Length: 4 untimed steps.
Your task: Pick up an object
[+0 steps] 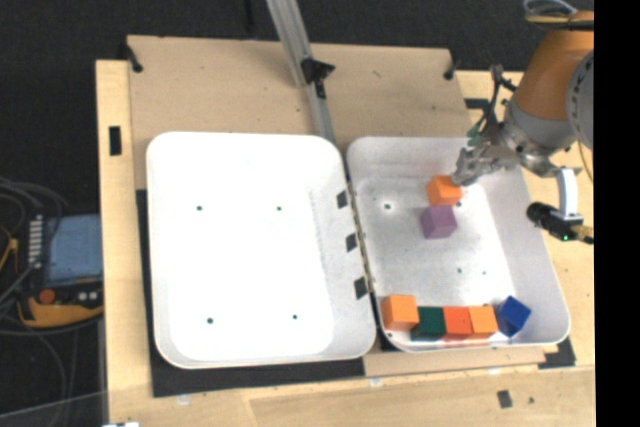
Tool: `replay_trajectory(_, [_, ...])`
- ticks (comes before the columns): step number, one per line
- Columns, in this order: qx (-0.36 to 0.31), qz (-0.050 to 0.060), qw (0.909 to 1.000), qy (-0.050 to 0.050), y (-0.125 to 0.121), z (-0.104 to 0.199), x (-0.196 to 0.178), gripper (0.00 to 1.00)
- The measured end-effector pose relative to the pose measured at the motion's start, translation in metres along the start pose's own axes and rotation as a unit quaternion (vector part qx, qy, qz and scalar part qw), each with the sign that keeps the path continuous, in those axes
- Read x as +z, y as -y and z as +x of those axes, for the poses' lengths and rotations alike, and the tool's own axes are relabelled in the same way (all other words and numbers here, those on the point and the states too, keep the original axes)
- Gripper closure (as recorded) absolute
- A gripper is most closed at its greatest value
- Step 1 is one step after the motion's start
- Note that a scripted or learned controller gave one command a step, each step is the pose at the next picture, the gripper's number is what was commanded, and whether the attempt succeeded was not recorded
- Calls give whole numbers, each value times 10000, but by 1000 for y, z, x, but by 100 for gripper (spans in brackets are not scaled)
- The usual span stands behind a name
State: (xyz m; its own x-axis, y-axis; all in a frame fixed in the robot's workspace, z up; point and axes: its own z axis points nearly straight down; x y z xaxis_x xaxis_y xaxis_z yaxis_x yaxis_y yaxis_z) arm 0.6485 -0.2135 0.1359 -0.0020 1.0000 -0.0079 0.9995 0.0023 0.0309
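My gripper (463, 172) hangs over the far part of the right bin (530, 265), reaching in from the right. Its tip meets the upper right corner of an orange block (445, 191). The view does not show whether that block is gripped or merely touched. A purple block (437, 222) lies just in front of the orange one, on the bin floor.
Along the right bin's near wall sits a row of blocks: orange (401, 310), green (431, 322), two more orange (470, 320) and blue (513, 314). The left bin (160, 245) lies beside it. A slanted metal pole (290, 25) rises behind the bins.
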Motion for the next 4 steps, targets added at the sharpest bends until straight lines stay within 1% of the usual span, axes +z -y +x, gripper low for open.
replay_trajectory(1, [-11,112,9999,-29,-7,0,-65,100])
replay_trajectory(2, [-20,121,9999,-33,-10,-2,-103,100])
replay_trajectory(3, [-18,155,9999,-38,8,57,-102,100])
replay_trajectory(4, [-21,159,9999,-43,21,114,-97,100])
